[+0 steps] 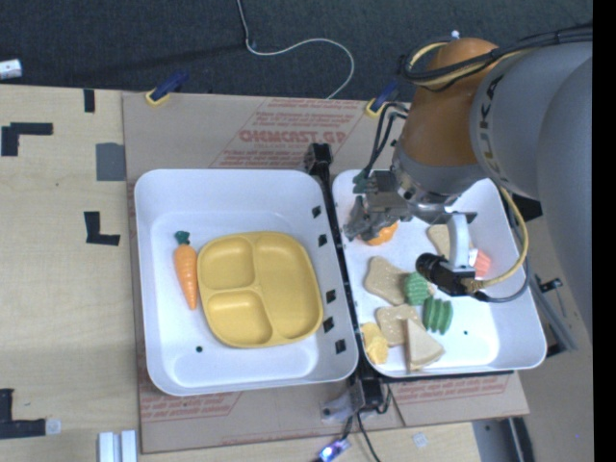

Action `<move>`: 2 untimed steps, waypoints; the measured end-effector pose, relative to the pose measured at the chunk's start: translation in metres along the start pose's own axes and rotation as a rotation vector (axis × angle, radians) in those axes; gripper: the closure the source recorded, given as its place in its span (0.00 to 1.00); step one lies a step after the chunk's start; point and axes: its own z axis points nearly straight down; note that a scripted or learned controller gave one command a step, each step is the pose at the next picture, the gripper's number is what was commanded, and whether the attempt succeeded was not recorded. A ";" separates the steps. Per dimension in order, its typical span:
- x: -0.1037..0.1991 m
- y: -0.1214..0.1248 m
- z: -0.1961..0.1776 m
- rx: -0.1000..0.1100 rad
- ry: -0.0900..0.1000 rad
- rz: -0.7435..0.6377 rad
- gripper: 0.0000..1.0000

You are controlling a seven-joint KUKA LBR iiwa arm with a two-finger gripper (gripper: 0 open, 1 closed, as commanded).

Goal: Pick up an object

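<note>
The grey arm (539, 114) with its orange band (443, 104) reaches down over the right bin (520, 345), and its gripper (371, 218) hangs low at that bin's rear left corner, close to the wall shared with the left bin (159, 354). A small orange object (382, 231) lies directly under the gripper, partly hidden by it; whether it is touched or gripped cannot be told, and the state of the pincer cannot be told either. Nearer the front of the right bin sit several toy foods: a tan bread-like slice (383, 279) near the middle, a dark green vegetable piece (417, 289) just beside it, a second green piece (438, 314) toward the front, a tan wedge (421, 345) at the front edge, and a yellow piece (372, 343) by the front left corner. In the left bin, a yellow divided plate (260, 287) with three compartments lies in the middle, and a toy carrot (186, 269) lies just beside the plate's left edge, green top toward the rear. Both bins rest on a cardboard sheet (279, 133) on the bench.
</note>
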 end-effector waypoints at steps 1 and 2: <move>0.025 -0.007 0.000 -0.001 -0.001 0.002 1.00; 0.029 -0.017 -0.002 0.000 -0.001 0.003 1.00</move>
